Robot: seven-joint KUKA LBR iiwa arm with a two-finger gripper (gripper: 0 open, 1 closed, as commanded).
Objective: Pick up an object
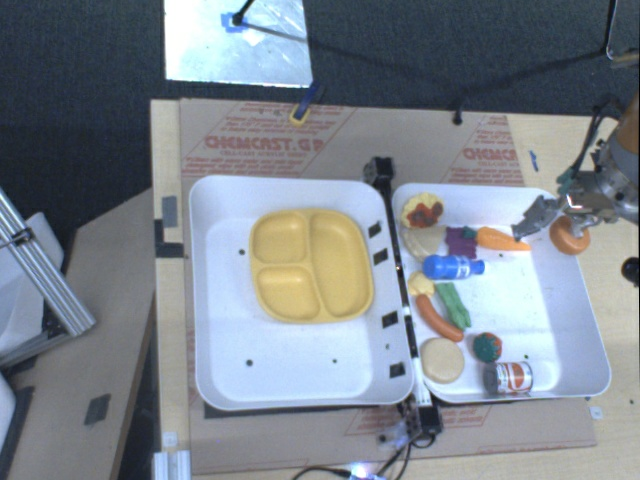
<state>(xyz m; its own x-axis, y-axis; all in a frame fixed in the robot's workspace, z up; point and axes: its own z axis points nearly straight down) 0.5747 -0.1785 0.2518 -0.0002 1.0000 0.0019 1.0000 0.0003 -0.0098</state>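
- Your gripper (536, 220) sits over the right bin's (560, 308) upper right corner, fingers slightly apart, nothing between them.
- The fingertips hang just right of a carrot (500, 239), near a purple piece (461, 240).
- Below those you have a blue bottle (452, 267), a green vegetable (452, 304), a sausage (438, 318), a can (510, 377).
- The left bin (215, 268) holds a yellow divided plate (308, 265), well apart from the gripper.

Tray (310, 266) in left bin (215, 298); food toys (452, 267) in right bin (570, 318).
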